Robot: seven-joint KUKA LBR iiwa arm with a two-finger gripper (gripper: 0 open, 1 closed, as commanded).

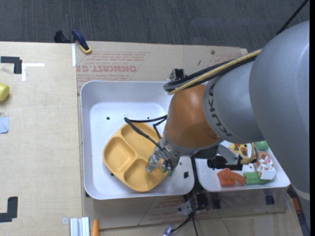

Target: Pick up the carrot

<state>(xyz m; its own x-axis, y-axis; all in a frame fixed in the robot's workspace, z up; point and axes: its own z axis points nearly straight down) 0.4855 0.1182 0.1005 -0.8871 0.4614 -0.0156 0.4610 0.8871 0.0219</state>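
The carrot (pixel 230 177), a stubby orange piece, lies in the right bin (pixel 283 181) near its front edge, just right of the divider between the bins. My gripper (pixel 157 164) is down in the left bin (pixel 87 132), over the right front part of a yellow divided plate (pixel 129 157). It is well to the left of the carrot, about a quarter of the view's width away. The arm's orange band and grey body cover the back of the right bin.
Beside the carrot lie a green block (pixel 251 178), a red-and-white printed box (pixel 266 165) and a yellow-red packet (pixel 240 150). Black cables (pixel 145 119) trail over the plate. A yellow object (pixel 3 92) rests on the bench at far left.
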